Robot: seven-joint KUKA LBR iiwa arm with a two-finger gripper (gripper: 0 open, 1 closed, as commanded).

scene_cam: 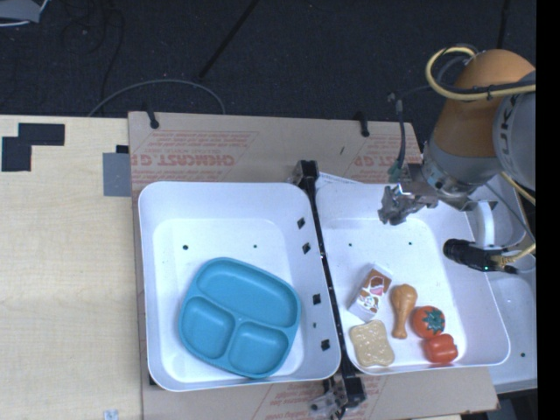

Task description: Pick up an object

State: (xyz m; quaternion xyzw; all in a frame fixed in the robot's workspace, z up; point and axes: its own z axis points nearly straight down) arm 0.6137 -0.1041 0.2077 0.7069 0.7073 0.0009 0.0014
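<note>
Two shallow white bins sit side by side on the bench, a left bin [162,234] and a right bin [490,322], meeting along a dark central divider.

The grey arm [477,129], with its orange band, reaches in from the right and hangs above the far right corner of the right bin.

A blue sectioned tray [238,316] lies flat in the left bin, toward its near edge and slightly tilted relative to the bin's walls; it has three compartments.

The gripper [394,213] points down over the far edge of the right bin, well apart from the toys. It is dark and small in this view, so it cannot be told how it is set; nothing is seen held in it.

The toy foods cluster near the right bin's near edge. A small carton [371,292] with a red and white print lies nearest the divider. Just beside it is a drumstick [402,308], standing roughly lengthwise toward the near edge. A slice of bread [372,344] lies below the carton, close to the near wall. A tomato [428,321] sits right of the drumstick, and a red piece [441,349], possibly a pepper, touches it on the near side.
</note>
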